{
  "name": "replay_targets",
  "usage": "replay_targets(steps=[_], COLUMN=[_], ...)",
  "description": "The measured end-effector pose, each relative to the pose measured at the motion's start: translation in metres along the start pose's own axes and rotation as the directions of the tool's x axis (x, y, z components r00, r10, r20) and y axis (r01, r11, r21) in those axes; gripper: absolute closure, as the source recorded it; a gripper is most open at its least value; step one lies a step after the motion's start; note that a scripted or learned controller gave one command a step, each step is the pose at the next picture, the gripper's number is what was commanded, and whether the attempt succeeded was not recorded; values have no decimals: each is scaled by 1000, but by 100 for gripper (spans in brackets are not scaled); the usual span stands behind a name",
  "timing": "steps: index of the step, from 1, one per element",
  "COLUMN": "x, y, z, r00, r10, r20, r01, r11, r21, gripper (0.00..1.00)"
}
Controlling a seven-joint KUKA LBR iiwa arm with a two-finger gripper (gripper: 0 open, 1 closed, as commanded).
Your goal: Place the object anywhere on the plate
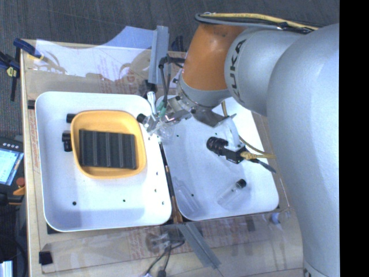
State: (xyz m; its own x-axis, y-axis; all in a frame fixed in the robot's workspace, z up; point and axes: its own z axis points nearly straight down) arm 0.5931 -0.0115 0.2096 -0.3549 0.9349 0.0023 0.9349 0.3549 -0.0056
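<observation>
Plate, yellow with a dark ribbed insert, lies in your left bin. A clear vial with black cap rests in the right bin. The gripper hovers at the divide; its state I cannot tell.

A yellow plate carrying a dark ridged insert sits in the left white bin. The grey arm fills the frame's right, its gripper near the bins' dividing edge. A clear vial lies in the right bin, lower right.
</observation>
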Motion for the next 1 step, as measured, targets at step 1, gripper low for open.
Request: replay_targets(steps=[1], x=[0], y=[0], z=[0], r00=[1000], r10=[0], r20=[1], r01=[0], r11=[1000], r21=[0], gripper=[0])
